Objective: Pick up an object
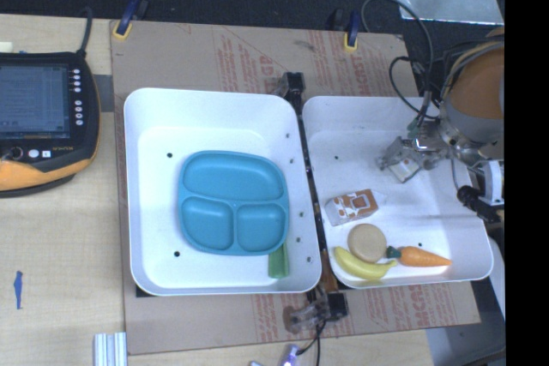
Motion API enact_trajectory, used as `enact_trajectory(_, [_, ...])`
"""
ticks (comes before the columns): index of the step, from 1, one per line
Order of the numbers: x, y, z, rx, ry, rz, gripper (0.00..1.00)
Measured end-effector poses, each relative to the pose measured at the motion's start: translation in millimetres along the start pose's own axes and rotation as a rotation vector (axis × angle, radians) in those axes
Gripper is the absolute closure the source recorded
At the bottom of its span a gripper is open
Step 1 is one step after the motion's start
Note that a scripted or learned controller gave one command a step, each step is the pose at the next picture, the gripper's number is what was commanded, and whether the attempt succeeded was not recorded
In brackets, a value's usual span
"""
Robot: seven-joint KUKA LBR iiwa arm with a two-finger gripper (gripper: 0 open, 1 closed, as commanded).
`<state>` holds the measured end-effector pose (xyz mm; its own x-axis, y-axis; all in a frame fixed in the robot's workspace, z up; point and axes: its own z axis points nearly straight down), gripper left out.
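The gripper (403, 160) looks open with nothing in it, and the carrot (422, 257) seems light, hard and smooth, so grab its fat middle.

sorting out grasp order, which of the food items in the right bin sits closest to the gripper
The flat brown-and-white waffle-like piece. It lies just below-left of the gripper, while the round cookie, banana and carrot cluster farther down at the bin's near edge.
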<state>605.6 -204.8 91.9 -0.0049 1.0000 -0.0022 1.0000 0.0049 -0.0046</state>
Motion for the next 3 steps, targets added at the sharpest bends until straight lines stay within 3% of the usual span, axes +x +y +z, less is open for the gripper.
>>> enact_trajectory(1, [-1.1, 0.0, -10.6, 0.001, -0.002, -0.002, 1.0])
enact_trajectory(2, [83.4, 51.5, -80.5, -0.003, 0.003, -0.001, 1.0])
enact_trajectory(3, [144.8, 26.6, -136.2, -0.002, 0.003, 0.0, 1.0])
